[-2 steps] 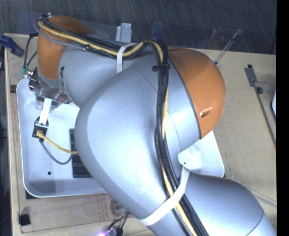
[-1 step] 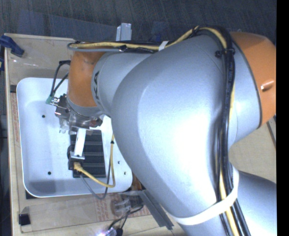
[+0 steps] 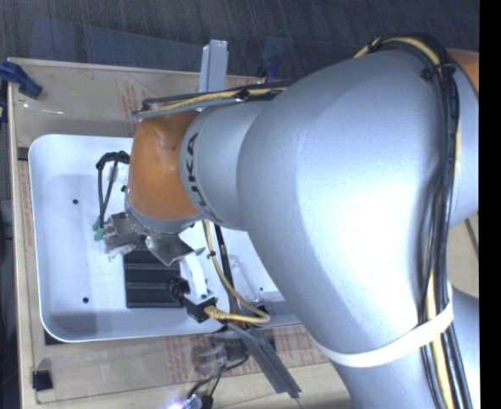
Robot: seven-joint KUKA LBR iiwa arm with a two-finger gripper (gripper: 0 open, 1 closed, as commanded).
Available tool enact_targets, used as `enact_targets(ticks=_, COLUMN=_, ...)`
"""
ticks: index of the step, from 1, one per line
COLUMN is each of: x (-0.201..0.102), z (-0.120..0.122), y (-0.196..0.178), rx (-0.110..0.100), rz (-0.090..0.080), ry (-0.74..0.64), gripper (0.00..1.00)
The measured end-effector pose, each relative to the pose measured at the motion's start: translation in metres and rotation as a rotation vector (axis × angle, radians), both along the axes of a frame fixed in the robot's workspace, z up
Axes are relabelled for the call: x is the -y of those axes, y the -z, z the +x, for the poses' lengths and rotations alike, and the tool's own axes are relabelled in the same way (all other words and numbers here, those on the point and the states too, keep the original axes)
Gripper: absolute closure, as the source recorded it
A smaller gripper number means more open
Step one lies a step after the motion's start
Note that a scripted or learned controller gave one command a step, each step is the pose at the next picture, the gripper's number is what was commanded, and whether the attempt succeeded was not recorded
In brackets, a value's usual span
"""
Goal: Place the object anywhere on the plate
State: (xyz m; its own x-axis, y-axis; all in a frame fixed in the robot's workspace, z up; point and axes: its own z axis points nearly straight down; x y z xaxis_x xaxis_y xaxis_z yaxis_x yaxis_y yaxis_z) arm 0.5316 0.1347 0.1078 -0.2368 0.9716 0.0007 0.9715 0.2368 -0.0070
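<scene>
The grey arm (image 3: 336, 203) reaches in from three o'clock and covers most of the bench (image 3: 80, 83). Its orange band (image 3: 157, 173) sits over the white bin (image 3: 50, 228) at nine o'clock. The gripper (image 3: 152, 275) (dark, ribbed body) hangs low above the bin's floor toward six o'clock.

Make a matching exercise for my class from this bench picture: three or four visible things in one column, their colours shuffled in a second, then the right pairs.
Things
1. bin
2. band above the arm's wrist
3. clamp at the bench's far left corner
4. gripper body

Colours
A. blue
B. black
C. white
D. orange

Pairs: 1-C, 2-D, 3-A, 4-B
</scene>
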Motion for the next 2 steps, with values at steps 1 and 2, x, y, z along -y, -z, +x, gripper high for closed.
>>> enact_targets(ticks=1, x=0.037, z=-0.055, y=-0.066, rx=0.003, rz=0.003, ry=-0.432, gripper=1.0)
enact_targets(ticks=2, x=-0.043, z=0.003, y=0.017, rx=0.005, rz=0.003, ry=-0.55, gripper=1.0)
